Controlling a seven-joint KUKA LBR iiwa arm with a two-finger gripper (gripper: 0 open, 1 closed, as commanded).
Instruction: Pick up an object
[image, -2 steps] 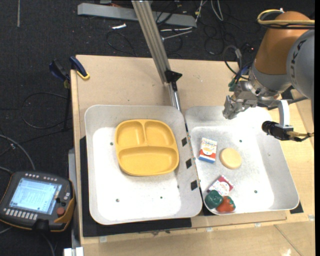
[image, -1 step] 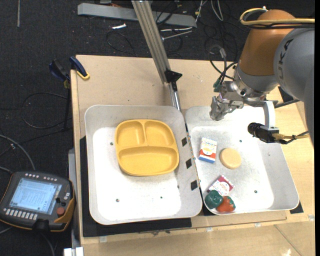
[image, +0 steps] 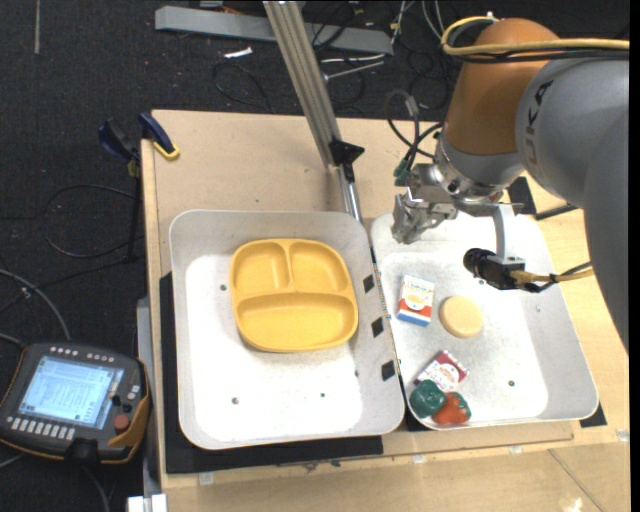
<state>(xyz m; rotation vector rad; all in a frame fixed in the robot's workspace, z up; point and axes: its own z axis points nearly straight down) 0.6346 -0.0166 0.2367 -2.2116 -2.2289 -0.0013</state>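
With the claw (image: 412, 222) hanging over the right bin's (image: 560, 330) far left corner, its opening impossible to judge, the nearest pick is the small carton (image: 416, 300) just below it, best approached squarely across its narrow sides.

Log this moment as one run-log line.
arm: over right bin's far-left corner | gripper: nothing seen held | right bin: carton, round disc, packet | left bin: yellow tray
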